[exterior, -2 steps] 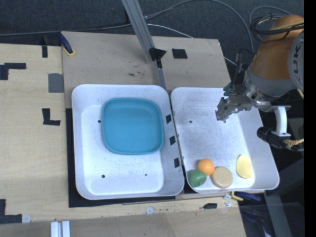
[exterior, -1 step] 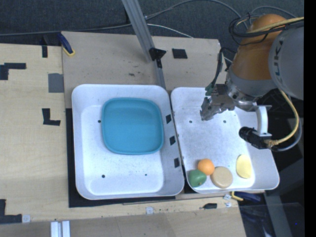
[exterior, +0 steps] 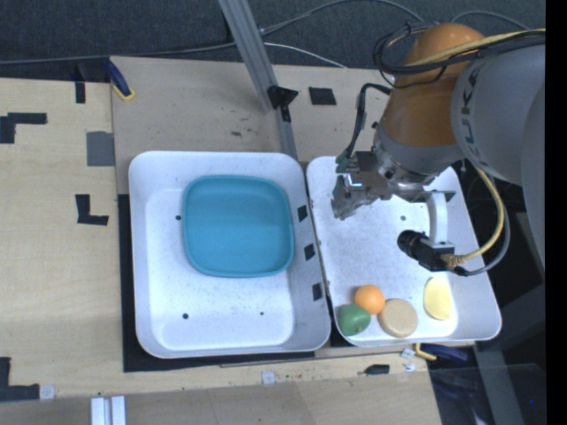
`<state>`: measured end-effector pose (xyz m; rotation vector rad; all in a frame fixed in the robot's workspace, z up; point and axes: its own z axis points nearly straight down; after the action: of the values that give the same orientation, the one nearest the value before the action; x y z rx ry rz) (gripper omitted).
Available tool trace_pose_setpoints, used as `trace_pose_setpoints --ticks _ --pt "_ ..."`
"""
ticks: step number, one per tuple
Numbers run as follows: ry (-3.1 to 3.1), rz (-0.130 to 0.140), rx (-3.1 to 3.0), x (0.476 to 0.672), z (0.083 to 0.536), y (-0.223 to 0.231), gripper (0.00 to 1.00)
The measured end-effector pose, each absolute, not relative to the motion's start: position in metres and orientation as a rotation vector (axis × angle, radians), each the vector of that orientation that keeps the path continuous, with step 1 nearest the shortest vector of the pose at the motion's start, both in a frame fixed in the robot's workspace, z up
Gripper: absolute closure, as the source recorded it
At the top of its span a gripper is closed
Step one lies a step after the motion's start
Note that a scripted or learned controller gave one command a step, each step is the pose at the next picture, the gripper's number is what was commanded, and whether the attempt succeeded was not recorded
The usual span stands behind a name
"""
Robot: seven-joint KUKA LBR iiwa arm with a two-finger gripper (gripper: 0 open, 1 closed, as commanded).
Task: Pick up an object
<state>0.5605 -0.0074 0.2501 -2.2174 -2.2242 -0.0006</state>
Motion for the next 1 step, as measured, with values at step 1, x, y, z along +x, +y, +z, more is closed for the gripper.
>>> trace_pose_setpoints --ticks 1 --pt "-2.224 0.001 -2.218 0.5459 0.2415 0.0499 1.00"
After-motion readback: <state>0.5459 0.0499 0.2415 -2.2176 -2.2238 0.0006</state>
